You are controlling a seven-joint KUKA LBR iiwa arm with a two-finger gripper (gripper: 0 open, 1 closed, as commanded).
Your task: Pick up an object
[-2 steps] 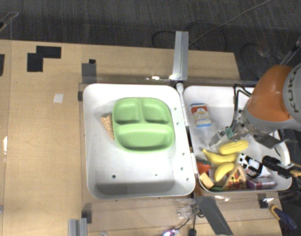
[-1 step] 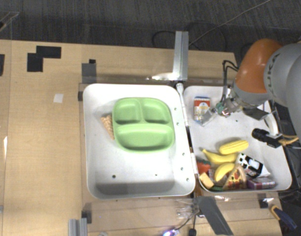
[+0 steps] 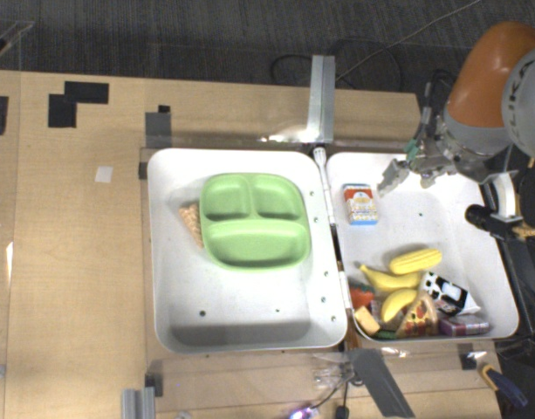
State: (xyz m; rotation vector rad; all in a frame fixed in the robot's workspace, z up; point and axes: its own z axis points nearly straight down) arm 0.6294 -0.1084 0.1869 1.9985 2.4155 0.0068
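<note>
Claw (image 3: 405, 169) hangs over the far part of the right bin (image 3: 476, 260), small and blurred; cannot tell its state. Nothing visibly held. Just left of it and slightly nearer the camera: small red-and-blue carton (image 3: 360, 204), flat on the bin floor. Well nearer the camera: corn cob (image 3: 414, 260), banana (image 3: 382, 278), then a crowded heap, pieces overlapping, hard to separate. Far left, other bin: green divided tray (image 3: 253, 220), partly hiding a tan item (image 3: 190, 223).
</note>
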